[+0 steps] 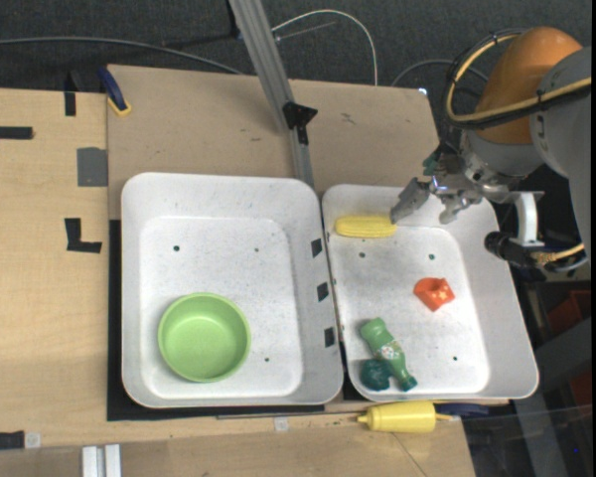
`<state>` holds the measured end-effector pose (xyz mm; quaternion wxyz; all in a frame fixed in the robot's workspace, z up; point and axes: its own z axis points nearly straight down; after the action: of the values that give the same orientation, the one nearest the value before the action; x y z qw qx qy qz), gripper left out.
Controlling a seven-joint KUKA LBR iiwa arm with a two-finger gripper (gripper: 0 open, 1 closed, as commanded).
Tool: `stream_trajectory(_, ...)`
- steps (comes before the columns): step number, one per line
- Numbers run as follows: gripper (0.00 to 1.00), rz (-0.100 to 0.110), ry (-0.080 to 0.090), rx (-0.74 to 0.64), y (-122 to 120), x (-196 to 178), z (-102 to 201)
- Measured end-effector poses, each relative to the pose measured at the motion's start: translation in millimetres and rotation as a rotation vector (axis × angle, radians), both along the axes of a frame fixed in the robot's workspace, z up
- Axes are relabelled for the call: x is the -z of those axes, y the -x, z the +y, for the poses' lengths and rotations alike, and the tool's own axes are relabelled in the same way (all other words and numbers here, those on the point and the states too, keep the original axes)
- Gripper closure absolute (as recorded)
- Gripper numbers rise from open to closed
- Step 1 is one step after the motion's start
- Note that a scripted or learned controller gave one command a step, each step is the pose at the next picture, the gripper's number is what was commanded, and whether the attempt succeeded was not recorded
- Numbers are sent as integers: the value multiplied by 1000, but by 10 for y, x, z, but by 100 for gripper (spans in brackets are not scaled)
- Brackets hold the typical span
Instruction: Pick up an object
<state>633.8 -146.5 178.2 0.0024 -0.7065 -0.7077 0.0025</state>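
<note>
Yellow corn cob (365, 228) — just left of the fingers (409, 205), apart — their state unclear.

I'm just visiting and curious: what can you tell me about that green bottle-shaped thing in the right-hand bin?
The green bottle looks like a small plastic toy: a light green body with pale markings and a darker teal end. It lies on its side, slanting, on the floor of the right bin near the front edge. Nothing but the bin touches it.
</note>
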Motion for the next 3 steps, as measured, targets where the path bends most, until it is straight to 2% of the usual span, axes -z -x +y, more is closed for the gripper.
stream_trajectory(1,0,2,0,0,72,626,-37)
stream_trajectory(2,100,-5,1,-2,49,485,-30)
stream_trajectory(3,100,-11,2,0,86,-35,-115)
